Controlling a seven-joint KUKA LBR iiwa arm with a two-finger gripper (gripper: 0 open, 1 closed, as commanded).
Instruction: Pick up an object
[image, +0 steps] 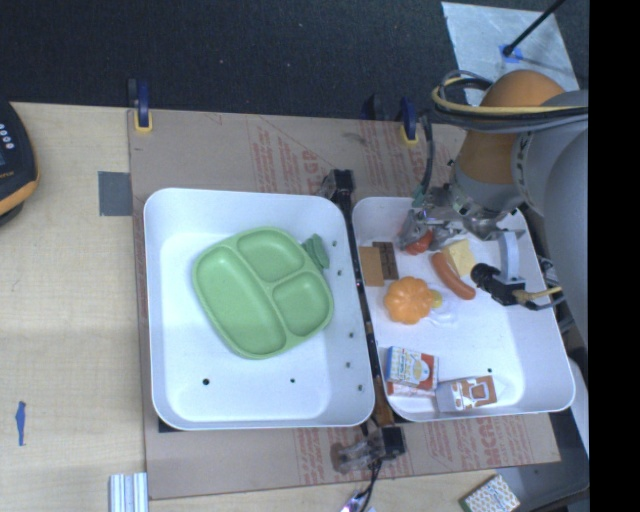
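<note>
One tool (420, 238) low over right bin (540, 385)

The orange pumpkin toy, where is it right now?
The orange pumpkin toy lies in the right bin, near its left wall, just below the brown block and left of the hot dog.

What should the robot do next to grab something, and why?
Probably lower the end effector a little onto the small red piece just below it. It hangs at the top of the right bin, right over that piece, and the hot dog and the orange pumpkin-like toy lie farther off.
</note>
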